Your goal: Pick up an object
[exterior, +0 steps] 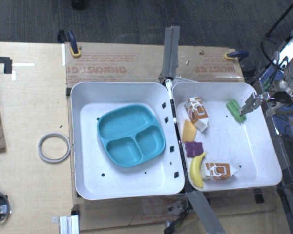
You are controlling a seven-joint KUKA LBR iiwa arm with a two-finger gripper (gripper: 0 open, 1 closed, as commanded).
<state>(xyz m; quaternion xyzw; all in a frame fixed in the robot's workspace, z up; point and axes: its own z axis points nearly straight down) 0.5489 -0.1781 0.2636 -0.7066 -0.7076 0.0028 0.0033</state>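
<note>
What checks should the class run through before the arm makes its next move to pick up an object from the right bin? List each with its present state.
1. End effector over the right bin: ok, it sits at the upper right part, next to the green object.
2. Green object between the end effector's fingers: cannot tell; they meet in this view.
3. Green object free of neighbours: ok, bare bin floor around it.
4. Other targets crowded: not ok; banana, purple block and the lower carton lie close together.
5. Left bin content out of the way: ok, the blue tray lies there.
</note>
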